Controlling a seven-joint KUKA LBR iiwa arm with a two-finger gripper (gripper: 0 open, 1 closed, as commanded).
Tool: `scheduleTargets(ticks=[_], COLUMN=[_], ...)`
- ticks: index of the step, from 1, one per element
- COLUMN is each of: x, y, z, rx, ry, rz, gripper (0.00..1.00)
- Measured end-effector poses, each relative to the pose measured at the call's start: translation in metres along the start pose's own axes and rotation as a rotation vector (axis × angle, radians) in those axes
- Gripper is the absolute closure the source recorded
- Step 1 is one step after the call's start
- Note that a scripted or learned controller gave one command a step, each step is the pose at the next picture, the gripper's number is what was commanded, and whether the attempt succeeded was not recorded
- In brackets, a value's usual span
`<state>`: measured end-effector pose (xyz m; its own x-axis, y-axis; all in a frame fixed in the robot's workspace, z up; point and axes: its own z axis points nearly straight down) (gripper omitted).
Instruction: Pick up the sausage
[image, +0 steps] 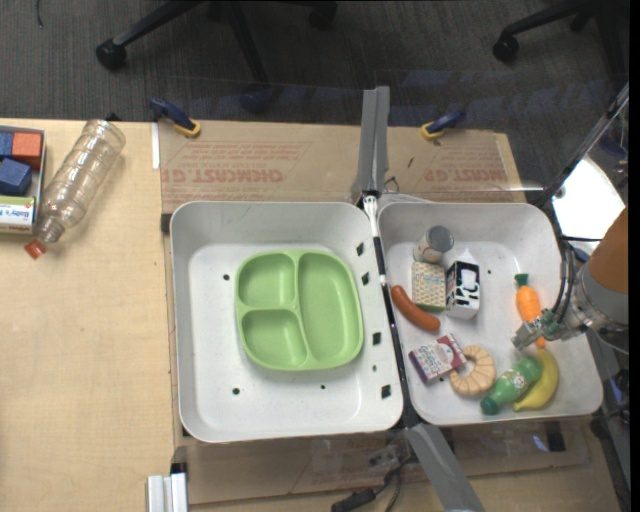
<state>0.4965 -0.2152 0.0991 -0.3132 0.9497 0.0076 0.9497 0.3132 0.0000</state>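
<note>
Here's the sausage (415, 309), lying at a slant on the left side of the right bin (540, 225), its far end close to the divider between the two bins and a patterned little packet (430, 285) just beside it on the right. The gripper (535, 332) sits well apart from it, over at the right side of the same bin, hanging low between the carrot (527, 298) and the banana (541, 383); whether it is released or clenched, I cannot tell from here, and nothing shows between its tips. Near the sausage's near end there's a pink-and-white pack (437, 358), touching a ring-shaped pastry (474, 369). A small milk carton (462, 288) stands to the right of the packet. In the left bin (200, 330), a green divided plate (298, 309) sits on its own. On the counter (80, 380), far left, a clear plastic bottle (78, 175) lies on its side.
</note>
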Motion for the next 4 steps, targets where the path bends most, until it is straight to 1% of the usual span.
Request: scheduleTargets(ticks=[1,2,3,4], x=[-0.001,-0.001,-0.001,0.000], y=[0.000,0.000,0.001,-0.020], z=[-0.009,-0.009,-0.017,0.008], rx=[-0.001,0.000,-0.001,0.000], ry=[-0.001,0.000,-0.001,-0.007], rz=[0.003,0.003,0.004,0.173], gripper=[1.00,0.00,1.00,1.00])
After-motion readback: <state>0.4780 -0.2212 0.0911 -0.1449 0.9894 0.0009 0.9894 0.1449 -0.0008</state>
